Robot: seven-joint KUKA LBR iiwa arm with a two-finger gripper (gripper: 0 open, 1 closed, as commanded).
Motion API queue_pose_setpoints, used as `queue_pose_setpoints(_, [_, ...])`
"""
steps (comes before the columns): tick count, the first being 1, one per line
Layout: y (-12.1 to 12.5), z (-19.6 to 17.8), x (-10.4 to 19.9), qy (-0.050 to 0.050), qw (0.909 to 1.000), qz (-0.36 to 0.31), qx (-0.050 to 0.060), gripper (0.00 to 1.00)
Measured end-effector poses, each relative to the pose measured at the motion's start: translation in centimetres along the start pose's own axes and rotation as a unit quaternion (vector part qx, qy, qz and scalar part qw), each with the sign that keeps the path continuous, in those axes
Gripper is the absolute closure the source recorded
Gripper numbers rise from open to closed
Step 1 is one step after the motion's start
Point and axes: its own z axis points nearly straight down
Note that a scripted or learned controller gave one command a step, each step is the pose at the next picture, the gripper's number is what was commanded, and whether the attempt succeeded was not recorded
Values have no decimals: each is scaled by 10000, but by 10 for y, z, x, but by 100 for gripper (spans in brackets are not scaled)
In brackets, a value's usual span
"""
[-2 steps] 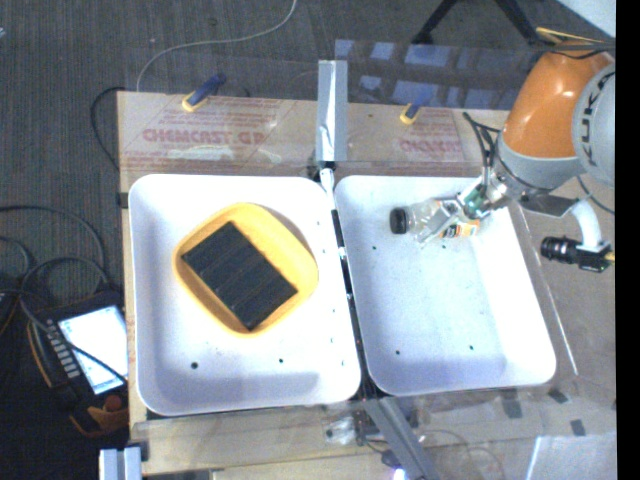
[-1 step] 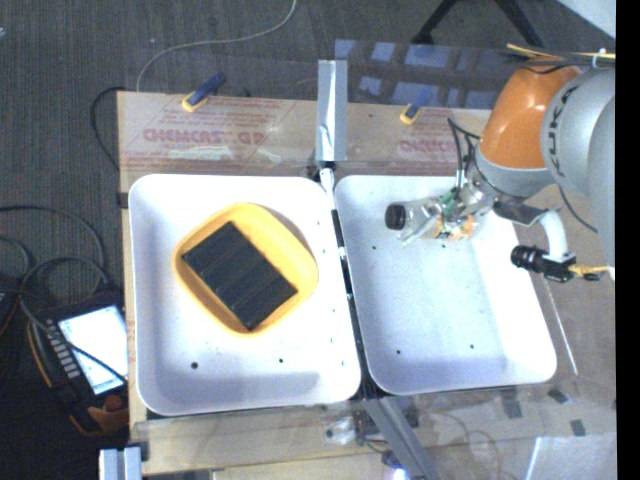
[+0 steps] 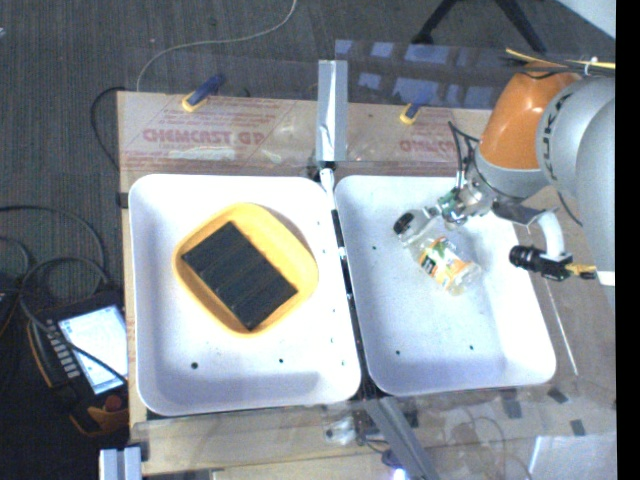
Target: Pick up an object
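Meanwhile, the gripper (image 3: 462, 204) hovers at the upper edge of a crinkled clear packet (image 3: 446, 260) lying in the right bin (image 3: 520, 358); its grip state cannot be told. Light, soft and slippery by appearance, the packet likely wants pinching across its bunched middle.

The place is a robotics lab or test cell. A plywood bench (image 3: 200, 138) stands on grey carpet (image 3: 60, 38), two white bins (image 3: 150, 368) sit side by side on it, loose cables (image 3: 40, 258) trail left, and a tablet (image 3: 95, 343) lies on the floor at the near left.
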Motion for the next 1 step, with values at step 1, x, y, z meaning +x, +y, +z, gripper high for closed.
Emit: queue_pose_setpoints(1, [-37, 19, -2, -35, 9999, -118, -48, 0])
